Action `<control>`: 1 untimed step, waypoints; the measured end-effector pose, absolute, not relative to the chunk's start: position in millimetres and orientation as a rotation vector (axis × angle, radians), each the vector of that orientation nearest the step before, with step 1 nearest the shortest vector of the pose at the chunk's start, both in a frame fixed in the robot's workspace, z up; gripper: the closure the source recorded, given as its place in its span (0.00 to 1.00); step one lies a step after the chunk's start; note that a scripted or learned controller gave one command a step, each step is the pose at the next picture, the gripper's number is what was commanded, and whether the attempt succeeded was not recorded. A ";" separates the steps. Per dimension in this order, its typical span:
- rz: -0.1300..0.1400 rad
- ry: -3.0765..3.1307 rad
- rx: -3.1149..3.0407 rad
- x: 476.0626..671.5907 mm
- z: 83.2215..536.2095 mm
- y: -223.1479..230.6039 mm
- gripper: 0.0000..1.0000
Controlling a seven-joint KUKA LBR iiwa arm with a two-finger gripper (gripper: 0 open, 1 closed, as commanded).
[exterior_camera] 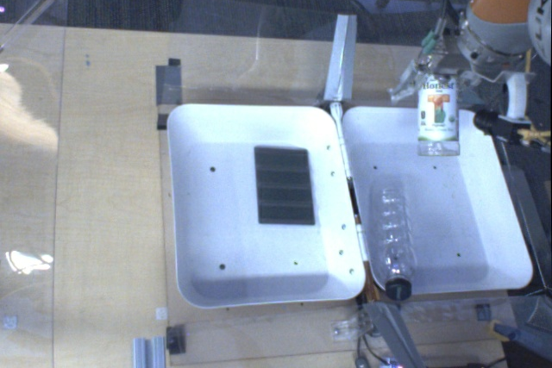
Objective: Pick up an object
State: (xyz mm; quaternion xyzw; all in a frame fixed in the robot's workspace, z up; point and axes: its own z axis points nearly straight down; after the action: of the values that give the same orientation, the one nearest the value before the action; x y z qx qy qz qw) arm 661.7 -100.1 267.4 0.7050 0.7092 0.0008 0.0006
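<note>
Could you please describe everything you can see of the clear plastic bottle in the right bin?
The clear plastic bottle lies on its side along the left wall of the right bin, near the front corner. It looks transparent and ribbed, seemingly empty, with a dark cap pointing toward the front rim. It lies against or very near that wall, well apart from the gripper and from the small labelled box.

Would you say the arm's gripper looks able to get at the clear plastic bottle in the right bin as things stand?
Probably yes. The clear bottle lies uncovered along the right bin's left side. But the gripper already seems to have a small carton hanging from it, which would need releasing first.
</note>
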 end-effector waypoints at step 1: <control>0.002 2.492 1.909 664.6 140.0 -179.9 0.00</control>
State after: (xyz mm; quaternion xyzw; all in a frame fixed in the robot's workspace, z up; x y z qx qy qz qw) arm 664.6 -179.9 140.0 0.6082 0.7938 0.0005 0.0009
